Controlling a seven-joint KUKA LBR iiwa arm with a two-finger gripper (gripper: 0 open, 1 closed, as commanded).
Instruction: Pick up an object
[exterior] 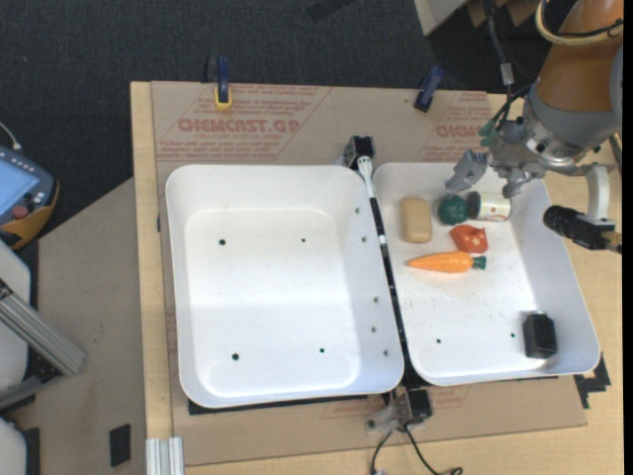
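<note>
The right bin (569,295) holds a tan bread-like block (416,219), a dark green round object (454,209) with a white cylinder (493,209) beside it, a red tomato-like piece (470,237), an orange carrot (442,262) and a black block (539,334). My gripper (490,178) hangs over the bin's far side, just above the green object and the white cylinder. Its two fingers are spread apart with nothing between them.
The left bin (198,255) lies beside the right one, with a black divider strip (381,255) between them. Clamps (223,79) sit on the board's far edge. A black fixture (579,226) sticks in at the right bin's right rim.
</note>
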